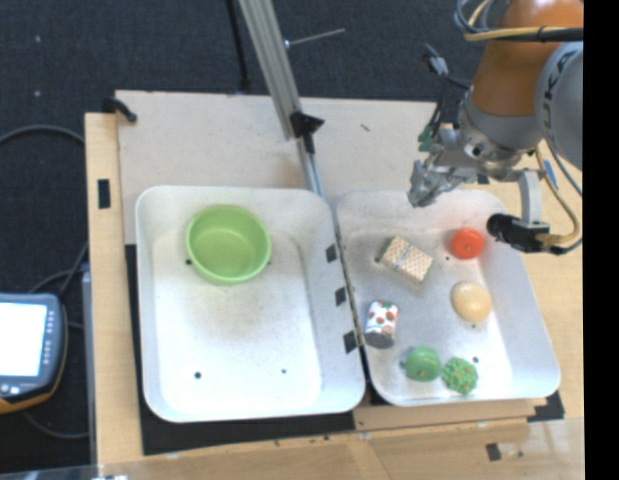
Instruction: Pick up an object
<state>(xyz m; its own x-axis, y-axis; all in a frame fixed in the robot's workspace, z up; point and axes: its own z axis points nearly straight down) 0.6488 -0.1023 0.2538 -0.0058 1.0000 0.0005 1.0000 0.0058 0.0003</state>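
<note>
Objects lie loose in the right bin point(534, 363): a checked block point(407, 259) nearest the gripper point(426, 189), an orange cap point(466, 243) just right of that block, a cream egg point(471, 301) below the cap, a white cup with red spots point(381, 321) below the block by the bin's left wall, and a green ball point(422, 363) touching a knobbly green ball point(460, 375) farther down. The left bin point(169, 368) holds a green bowl point(228, 244). The gripper hangs over the right bin's top edge, above the block and apart from it, with nothing held; at this slant the fingers look drawn close together, though I cannot tell for sure. The block seems the soundest choice, since it sits apart from its neighbours and offers flat sides. A good try would spread the fingers first, centre over the block, turn the wrist to meet its tilted faces squarely, then descend straight and close.
</note>
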